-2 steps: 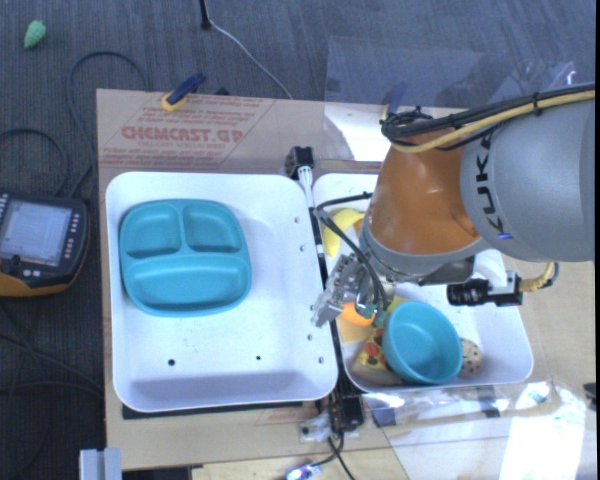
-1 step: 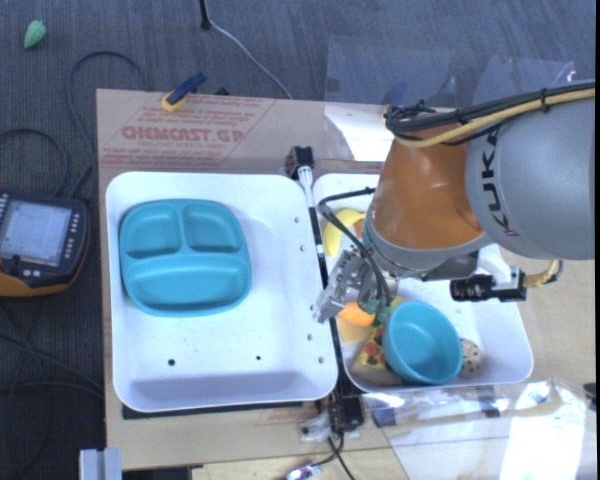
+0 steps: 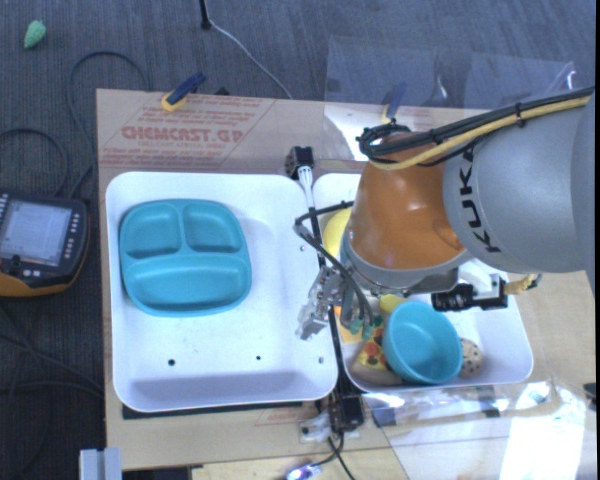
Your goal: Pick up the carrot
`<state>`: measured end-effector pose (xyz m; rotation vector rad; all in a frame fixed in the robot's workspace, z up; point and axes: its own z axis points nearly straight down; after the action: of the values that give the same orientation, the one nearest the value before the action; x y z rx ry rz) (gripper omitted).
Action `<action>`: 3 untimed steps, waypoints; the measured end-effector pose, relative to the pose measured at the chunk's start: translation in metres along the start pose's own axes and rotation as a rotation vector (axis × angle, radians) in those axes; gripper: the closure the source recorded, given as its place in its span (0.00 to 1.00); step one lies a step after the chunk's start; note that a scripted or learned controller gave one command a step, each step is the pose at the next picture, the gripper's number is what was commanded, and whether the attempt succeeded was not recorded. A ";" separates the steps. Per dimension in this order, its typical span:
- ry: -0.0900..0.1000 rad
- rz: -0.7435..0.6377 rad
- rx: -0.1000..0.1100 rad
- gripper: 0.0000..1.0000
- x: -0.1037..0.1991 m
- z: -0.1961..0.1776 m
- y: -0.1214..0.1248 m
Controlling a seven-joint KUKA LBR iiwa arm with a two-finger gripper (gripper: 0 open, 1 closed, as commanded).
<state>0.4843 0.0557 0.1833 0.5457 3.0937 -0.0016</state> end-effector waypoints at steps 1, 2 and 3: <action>-0.005 -0.391 0.000 1.00 -0.065 -0.064 -0.039; -0.001 -0.393 -0.001 0.00 -0.063 -0.062 -0.038; 0.003 -0.512 0.000 0.00 -0.054 0.001 -0.068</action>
<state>0.5121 -0.0263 0.1819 -0.2555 3.1344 -0.0004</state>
